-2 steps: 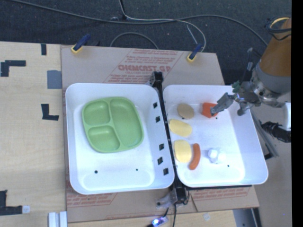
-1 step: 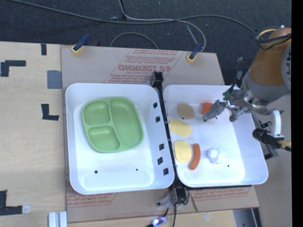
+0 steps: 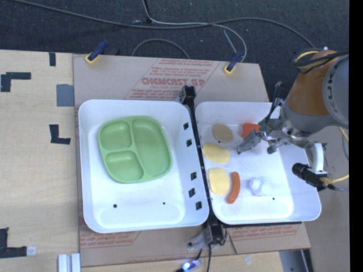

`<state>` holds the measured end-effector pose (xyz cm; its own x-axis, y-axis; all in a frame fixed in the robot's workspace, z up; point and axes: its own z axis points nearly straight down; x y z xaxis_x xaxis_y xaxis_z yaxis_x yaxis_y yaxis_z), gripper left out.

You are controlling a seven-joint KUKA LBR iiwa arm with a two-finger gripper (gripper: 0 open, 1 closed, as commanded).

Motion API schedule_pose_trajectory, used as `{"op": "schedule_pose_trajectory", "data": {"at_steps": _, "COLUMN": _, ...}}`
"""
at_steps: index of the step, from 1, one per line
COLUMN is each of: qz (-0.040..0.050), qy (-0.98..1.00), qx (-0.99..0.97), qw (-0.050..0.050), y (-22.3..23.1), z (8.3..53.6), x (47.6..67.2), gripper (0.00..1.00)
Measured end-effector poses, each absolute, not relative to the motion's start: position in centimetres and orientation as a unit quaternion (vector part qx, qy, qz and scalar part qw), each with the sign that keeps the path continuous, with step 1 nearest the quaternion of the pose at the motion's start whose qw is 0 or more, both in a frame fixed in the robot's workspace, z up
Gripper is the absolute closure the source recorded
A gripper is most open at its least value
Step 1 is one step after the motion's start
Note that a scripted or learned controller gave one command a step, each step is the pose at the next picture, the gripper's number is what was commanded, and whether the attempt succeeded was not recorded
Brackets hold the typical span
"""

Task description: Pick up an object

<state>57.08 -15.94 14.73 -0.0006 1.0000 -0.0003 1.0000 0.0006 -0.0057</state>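
The right bin [image 3: 283,208] holds several small items: a tan round piece [image 3: 222,132], a red-orange block [image 3: 249,130], a yellow piece [image 3: 216,153], a second yellow piece [image 3: 218,180], an orange sausage shape [image 3: 233,187] and a small whitish object [image 3: 256,186]. My gripper [image 3: 260,145] hovers over the upper middle of this bin, just right of and below the red-orange block. It is open, with one dark finger [image 3: 246,146] reaching left toward the yellow piece. Nothing sits between the fingers.
The left bin [image 3: 91,169] carries a green divided plate [image 3: 135,148]. A black divider with clips [image 3: 195,163] runs between the bins. The grey arm with its orange band [image 3: 309,92] hangs over the right bin's right side, and cables lie behind the bench.
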Motion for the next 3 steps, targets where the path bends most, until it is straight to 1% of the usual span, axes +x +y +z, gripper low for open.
{"op": "schedule_pose_trajectory", "data": {"at_steps": 1, "qz": 0.001, "qy": -0.708, "qx": -0.707, "qw": 0.0, "y": -16.2, "z": 8.6, "x": 56.7, "gripper": 0.0}}
{"op": "schedule_pose_trajectory", "data": {"at_steps": 2, "qz": 0.0008, "qy": -0.708, "qx": -0.706, "qw": -0.001, "y": -16.2, "z": 9.8, "x": 56.8, "gripper": 1.0}}
{"op": "schedule_pose_trajectory", "data": {"at_steps": 3, "qz": -0.0005, "qy": -0.707, "qx": -0.707, "qw": -0.001, "y": -17.0, "z": 15.8, "x": 57.0, "gripper": 1.0}}
